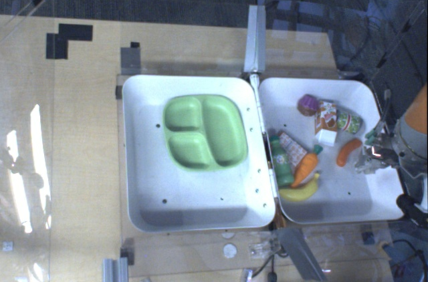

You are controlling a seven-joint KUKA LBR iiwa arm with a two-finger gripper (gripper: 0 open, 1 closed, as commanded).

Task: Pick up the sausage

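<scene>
**A:** Since the sausage (348,152) is the target, where does it lie in the camera view?

**B:** In the right bin (334,210), near that bin's right wall. It is the small orange-red piece lying tilted, just right of the white carton (326,136) and well right of the carrot (305,168).

**A:** And the gripper (372,155)?

**B:** At the right bin's right edge, just right of the sausage. Whether it is spread or pressed together I cannot tell; the metal parts blur together there. Nothing shows between them, so I would not call the sausage held.

**A:** What else sits in that bin?

**B:** A banana (300,190) below the carrot, a green bottle (282,167) by the left wall, a purple piece (308,103) toward the back. The left bin (144,140) bears a green tray (202,130).

**A:** What could go wrong?

**B:** My guess: the sausage is small and rounded, so a close slightly off its middle could squirt it sideways. It also lies close to the wall and the carton, so a descent could strike the rim or nudge the carton instead.
</scene>
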